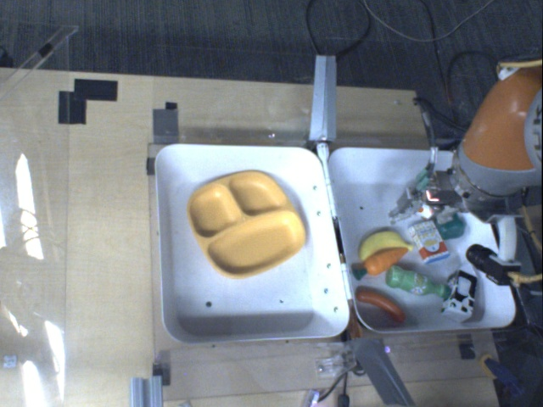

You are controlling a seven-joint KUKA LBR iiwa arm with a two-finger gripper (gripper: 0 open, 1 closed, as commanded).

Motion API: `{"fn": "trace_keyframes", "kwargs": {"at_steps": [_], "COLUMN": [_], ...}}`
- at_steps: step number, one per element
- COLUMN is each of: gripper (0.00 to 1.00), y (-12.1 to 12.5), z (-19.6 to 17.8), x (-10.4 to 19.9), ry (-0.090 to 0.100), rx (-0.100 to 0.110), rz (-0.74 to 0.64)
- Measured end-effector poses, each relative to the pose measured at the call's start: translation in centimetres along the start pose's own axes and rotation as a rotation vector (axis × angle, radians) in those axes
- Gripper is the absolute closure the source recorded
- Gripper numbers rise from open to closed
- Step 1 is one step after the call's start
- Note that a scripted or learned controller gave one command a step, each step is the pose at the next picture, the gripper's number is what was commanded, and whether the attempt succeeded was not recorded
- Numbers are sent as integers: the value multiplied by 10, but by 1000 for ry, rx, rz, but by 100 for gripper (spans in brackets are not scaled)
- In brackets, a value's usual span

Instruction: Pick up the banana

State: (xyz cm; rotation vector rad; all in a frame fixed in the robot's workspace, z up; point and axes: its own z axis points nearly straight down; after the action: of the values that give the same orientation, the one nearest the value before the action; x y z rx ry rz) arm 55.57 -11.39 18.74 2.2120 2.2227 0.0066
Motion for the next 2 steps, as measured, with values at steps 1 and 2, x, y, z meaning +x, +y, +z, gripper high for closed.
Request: {"fn": "trace_keyframes", "kwargs": {"at_steps": [1, 2], "gripper": [0, 100], "y": [-15, -12], "z": [99, 86], "x": [26, 27], "ry": [1, 1], "rx": [-5, -13], "rz": [-62, -65]}}
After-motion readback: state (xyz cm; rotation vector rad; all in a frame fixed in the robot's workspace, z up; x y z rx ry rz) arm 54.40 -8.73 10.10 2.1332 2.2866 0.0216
